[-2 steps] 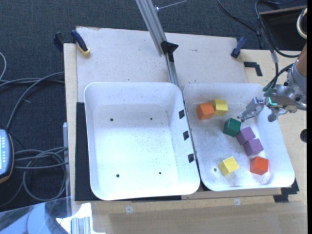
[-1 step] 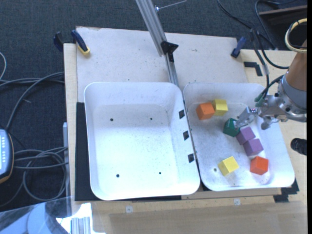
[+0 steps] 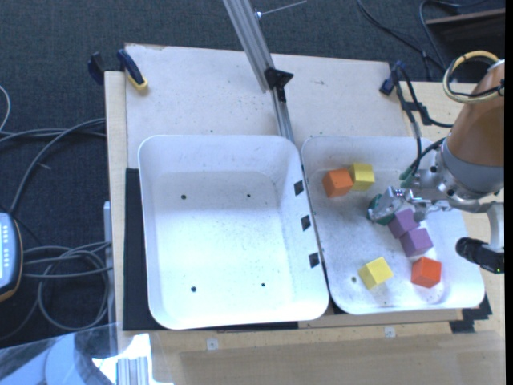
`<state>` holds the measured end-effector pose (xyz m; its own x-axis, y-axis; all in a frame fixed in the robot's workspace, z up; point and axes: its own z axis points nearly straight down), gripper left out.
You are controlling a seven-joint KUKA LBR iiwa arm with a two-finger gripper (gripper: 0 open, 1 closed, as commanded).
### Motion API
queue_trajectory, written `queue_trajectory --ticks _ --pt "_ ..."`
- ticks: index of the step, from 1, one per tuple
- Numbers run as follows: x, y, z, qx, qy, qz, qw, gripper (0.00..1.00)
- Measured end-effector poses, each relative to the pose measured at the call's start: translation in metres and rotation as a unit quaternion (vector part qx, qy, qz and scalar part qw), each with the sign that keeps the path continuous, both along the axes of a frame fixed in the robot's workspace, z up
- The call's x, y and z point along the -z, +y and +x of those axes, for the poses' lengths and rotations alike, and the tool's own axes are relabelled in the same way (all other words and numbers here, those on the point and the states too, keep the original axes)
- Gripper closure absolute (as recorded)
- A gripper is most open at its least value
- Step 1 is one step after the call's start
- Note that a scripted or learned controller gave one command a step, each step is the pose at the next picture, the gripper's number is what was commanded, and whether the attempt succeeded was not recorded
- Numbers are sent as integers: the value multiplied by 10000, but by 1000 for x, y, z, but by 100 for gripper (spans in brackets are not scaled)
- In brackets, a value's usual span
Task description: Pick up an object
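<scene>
— Purple, right under the gripper [image 3: 392, 207]?

— Yes. Purple block [image 3: 402, 219], lying tilted in the right bin [image 3: 353, 227], toward the bin's right side. Touching a second purple block [image 3: 417, 241] just below and to the right of it.

— And the gripper itself?

— Down low in the same bin, at the upper left end of the purple block, right against it or just over it. Hard to say which.

— Released or clenched?

— Impossible to make out from above. Too small, too cluttered with metal and a greenish part. Nothing plainly grasped.

— Anything else in that bin?

— Orange block [image 3: 338, 181] and yellow block [image 3: 363, 174] side by side near the bin's upper part, touching or nearly so, left of the gripper and a little above it. Near the lower edge, another yellow block [image 3: 375, 272] and another orange block [image 3: 426, 272], apart from each other, the orange one just below the second purple block.

— The arm [image 3: 477, 135]?

— Reaching in from the right, orange band showing, bent down over the right bin's far side.

— Left bin [image 3: 216, 239]?

— White, speckled with dark flecks, set beside the right one with rims meeting in the middle.

— Around the bins?

— Pale bench [image 3: 208, 87], with a slanted metal pole [image 3: 248, 30] crossing its top edge and a yellow-handled clamp [image 3: 132, 69] at the upper left corner.
</scene>
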<state>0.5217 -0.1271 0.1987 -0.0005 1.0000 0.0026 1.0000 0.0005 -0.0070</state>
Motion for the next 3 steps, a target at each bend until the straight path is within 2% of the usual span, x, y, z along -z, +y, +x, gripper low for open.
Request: queue_trajectory --ticks 1,2,3 --pt "49 -7 5 6 -1 -2 10000 0" --pt "35 -7 7 1 -46 -15 10000 100" --pt "-23 1 4 -9 -74 -21 10000 100"
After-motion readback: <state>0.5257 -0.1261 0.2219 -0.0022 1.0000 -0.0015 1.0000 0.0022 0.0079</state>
